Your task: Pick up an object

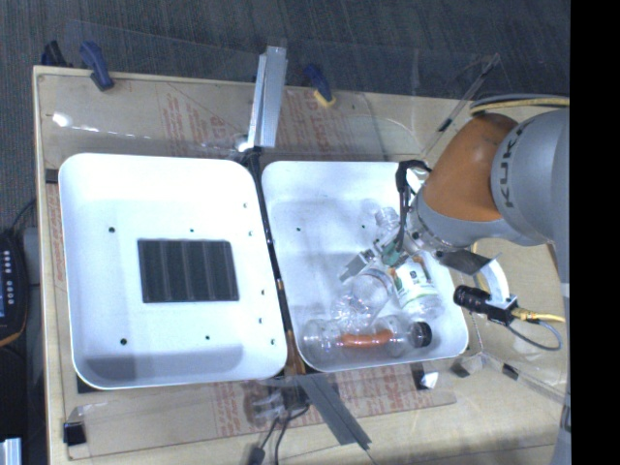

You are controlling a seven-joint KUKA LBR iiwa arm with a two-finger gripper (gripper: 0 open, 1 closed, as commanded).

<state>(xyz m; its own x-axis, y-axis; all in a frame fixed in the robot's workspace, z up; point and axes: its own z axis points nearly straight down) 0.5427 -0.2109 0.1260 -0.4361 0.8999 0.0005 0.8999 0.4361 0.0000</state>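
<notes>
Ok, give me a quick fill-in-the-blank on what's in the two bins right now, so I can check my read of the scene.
1. The dark ribbed tray lies in the ____ bin.
2. The clear bottles are piled in the ____ bin.
3. The arm reaches in over the right bin from the view's ____ side.
4. The band above the arm's wrist is ____.

Missing words: left; right; right; orange

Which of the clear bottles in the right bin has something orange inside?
The clear bottle lying along the right bin's near edge; the labelled bottle beside the gripper shows none.
</notes>
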